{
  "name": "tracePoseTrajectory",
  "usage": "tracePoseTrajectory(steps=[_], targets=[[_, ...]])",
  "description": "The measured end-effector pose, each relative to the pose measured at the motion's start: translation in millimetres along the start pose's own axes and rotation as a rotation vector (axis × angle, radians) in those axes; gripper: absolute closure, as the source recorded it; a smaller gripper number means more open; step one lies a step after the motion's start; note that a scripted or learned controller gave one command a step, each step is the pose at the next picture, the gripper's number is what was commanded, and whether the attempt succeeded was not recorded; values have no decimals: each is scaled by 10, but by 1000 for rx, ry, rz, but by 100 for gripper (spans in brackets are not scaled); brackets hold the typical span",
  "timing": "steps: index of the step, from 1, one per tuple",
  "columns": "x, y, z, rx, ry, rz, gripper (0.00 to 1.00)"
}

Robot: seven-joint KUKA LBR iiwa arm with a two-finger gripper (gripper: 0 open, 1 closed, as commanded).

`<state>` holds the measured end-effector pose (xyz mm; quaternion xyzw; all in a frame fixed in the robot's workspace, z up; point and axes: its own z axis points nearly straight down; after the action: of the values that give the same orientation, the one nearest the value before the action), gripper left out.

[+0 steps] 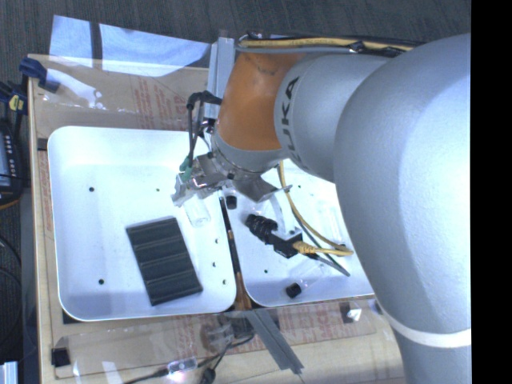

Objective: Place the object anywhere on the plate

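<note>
Dark grey and ribbed, the plate (164,261) lies flat in the left bin (80,214), towards its near side and turned slightly askew. The gripper (196,184) hangs over the same bin's right part, just beyond the plate's far right corner. Whether it is open or closed I cannot tell, since the wrist and its fittings hide the tips.

Directly below it, on the white floor of the bin, sits a small pale, almost clear piece (196,214). I take this to be the object, though it is faint against the white and its shape is hard to read. It appears to rest on the bin floor, near the plate but apart from it, and nothing shows it being held.

If so, the step in hand is the pick. It needs a straight descent centred on the piece and a firm close, because something this small and smooth is likely to slip. Then a short carry towards the near left ends over the plate's middle, with a low release so it does not roll along the ribs.
</note>
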<state>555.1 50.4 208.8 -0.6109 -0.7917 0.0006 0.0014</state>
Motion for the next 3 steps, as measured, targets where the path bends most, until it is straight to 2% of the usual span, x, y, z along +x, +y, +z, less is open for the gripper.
tracePoseTrajectory(steps=[1, 2, 3], targets=[[831, -611, 0, 3, -1, 123, 100], [1754, -374, 1187, 3, -2, 322, 100], [1173, -514, 820, 4, 0, 30, 100]])
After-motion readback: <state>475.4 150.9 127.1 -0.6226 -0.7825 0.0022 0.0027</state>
